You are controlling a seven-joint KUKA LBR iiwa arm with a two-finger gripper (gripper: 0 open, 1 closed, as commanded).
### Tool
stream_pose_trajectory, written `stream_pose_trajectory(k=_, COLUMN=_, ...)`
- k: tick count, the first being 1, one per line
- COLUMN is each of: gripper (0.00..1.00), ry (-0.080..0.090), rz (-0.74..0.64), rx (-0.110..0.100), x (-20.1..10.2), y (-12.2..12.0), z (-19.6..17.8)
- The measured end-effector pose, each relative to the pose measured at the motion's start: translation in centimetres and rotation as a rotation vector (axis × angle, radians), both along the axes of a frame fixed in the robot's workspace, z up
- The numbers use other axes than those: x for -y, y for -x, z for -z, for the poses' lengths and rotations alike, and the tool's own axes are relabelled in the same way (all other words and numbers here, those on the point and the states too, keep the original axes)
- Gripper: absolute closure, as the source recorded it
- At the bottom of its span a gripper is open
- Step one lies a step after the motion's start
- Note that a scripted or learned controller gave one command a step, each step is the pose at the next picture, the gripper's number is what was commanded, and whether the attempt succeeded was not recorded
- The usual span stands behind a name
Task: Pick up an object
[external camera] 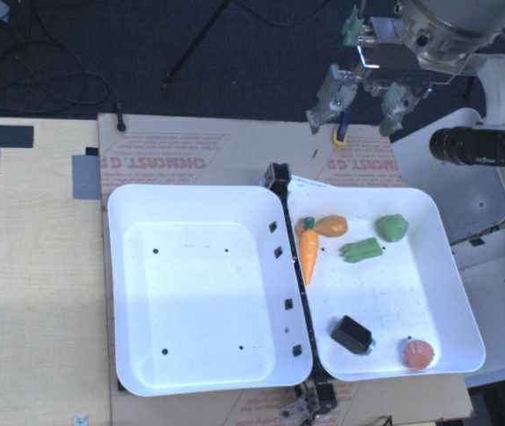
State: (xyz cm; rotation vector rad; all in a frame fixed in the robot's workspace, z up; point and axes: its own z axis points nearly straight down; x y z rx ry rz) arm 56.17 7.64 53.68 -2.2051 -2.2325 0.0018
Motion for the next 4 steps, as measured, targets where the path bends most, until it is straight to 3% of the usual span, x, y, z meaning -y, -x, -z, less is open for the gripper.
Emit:
stream_pose_trajectory(k=1, gripper=0.00, ry=0.001, rz=0.003, rx=0.002, x=-11.0, y=-6.3, z=0.1)
stream_pose_trajectory(k=2, gripper=0.00, ry=0.003, rz=0.008, rx=-0.003, x=-16.6, y=-2.6, z=0.0)
stream_pose_trajectory(k=3, gripper=0.00, ry=0.004, rz=0.010, rx=-0.004, x=-16.7, y=2.1, z=0.0)
stream_pose_trajectory(k=4, gripper=1.00, ry=0.006, rz=0.005, rx=-0.005, x=-16.9, y=2.0, z=-1.0)
